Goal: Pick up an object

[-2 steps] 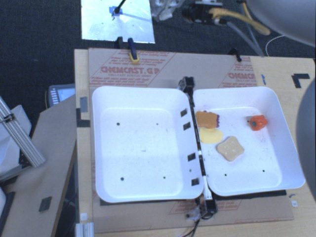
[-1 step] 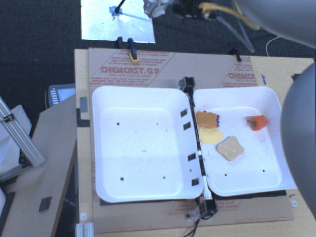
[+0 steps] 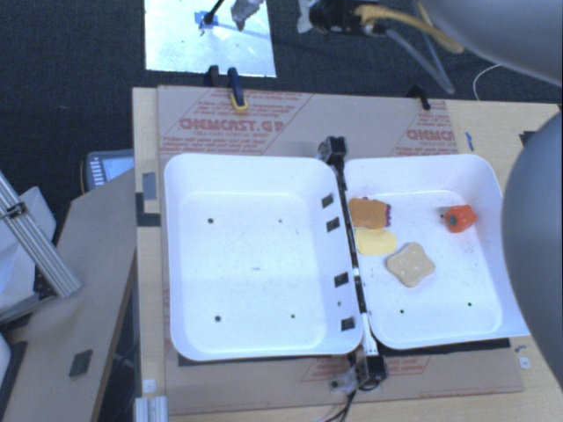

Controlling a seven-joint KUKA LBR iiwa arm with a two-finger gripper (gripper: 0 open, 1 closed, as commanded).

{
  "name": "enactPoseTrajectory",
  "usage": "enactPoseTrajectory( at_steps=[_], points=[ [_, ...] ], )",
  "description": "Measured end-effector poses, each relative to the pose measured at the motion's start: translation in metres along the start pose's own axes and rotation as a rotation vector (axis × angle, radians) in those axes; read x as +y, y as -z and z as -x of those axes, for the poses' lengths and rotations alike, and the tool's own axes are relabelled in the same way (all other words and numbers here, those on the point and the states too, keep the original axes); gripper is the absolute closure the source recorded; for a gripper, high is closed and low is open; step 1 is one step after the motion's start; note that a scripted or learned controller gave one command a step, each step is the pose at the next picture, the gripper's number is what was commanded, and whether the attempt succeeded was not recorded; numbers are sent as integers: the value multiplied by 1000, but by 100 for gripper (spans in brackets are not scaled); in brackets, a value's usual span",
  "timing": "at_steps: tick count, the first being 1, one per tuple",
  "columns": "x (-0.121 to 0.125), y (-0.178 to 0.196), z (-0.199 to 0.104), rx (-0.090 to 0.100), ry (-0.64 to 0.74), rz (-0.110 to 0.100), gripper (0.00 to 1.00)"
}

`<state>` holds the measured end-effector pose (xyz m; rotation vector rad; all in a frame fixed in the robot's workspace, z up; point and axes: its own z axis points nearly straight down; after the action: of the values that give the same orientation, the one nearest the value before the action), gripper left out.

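Camera view: four small objects are lying in the right bin: orange piece, brown slab, yellow disc, tan toast-like piece. Gripper state cannot be told. The isolated orange piece is probably best approached squarely from above.

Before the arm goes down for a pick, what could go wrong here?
The orange-brown piece, the yellow piece and the tan toast-like piece lie close together, so a grasp may catch or push a neighbour. The first two also sit by the right bin's inner wall, which could block the descent.
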<state>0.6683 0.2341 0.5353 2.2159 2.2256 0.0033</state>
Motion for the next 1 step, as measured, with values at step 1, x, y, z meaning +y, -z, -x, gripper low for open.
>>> enactPoseTrajectory(
  at_steps=[1],
  points=[
    [0, 12, 0, 1, 3, 3, 100]
  ],
)
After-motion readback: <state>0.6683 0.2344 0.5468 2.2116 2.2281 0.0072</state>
